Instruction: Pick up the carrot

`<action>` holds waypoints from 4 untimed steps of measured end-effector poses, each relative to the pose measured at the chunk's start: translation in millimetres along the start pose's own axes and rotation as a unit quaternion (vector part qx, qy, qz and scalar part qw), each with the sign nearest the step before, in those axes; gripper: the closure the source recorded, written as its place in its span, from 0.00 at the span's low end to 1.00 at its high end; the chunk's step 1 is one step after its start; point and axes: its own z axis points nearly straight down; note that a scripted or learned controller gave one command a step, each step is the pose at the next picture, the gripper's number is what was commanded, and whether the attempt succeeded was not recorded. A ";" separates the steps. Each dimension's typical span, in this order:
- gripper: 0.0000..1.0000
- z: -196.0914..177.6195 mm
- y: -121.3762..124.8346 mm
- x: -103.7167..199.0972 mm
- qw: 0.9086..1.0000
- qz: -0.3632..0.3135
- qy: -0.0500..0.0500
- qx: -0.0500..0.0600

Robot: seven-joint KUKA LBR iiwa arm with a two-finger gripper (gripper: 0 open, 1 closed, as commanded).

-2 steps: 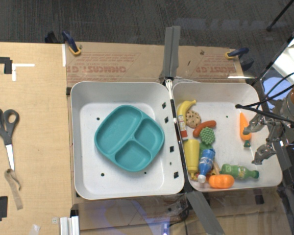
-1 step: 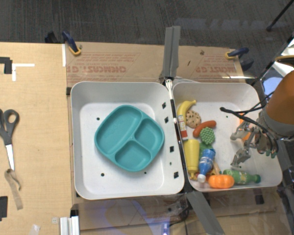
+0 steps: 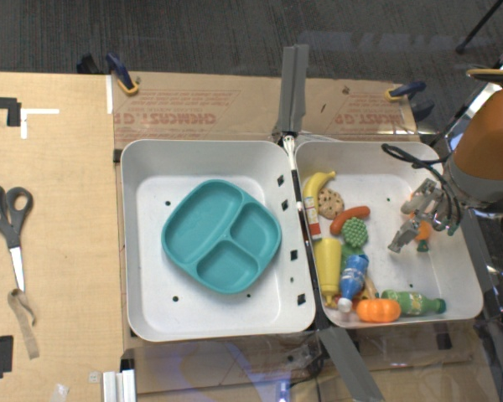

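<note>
Two white bins are seen on the worktop. In the right bin (image 3: 461, 287), the gripper (image 3: 412, 229) is found with a small orange piece, seemingly the carrot (image 3: 422, 234), between its fingers; its shape is largely hidden. The arm is cut off at the right.

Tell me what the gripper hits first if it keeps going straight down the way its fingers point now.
Most likely bare floor of the right bin, not food. The gripper points down and slightly left over open white floor; an orange piece sits right by the fingertips. The green bottle lies farther along. Depth is hard to judge.
</note>
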 end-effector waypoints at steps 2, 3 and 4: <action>1.00 -60.7 49.3 7.3 0.997 0.078 0.001 0.001; 1.00 -91.3 90.1 6.7 0.995 0.101 0.001 0.001; 1.00 -19.4 6.3 -27.7 0.996 0.092 0.002 0.001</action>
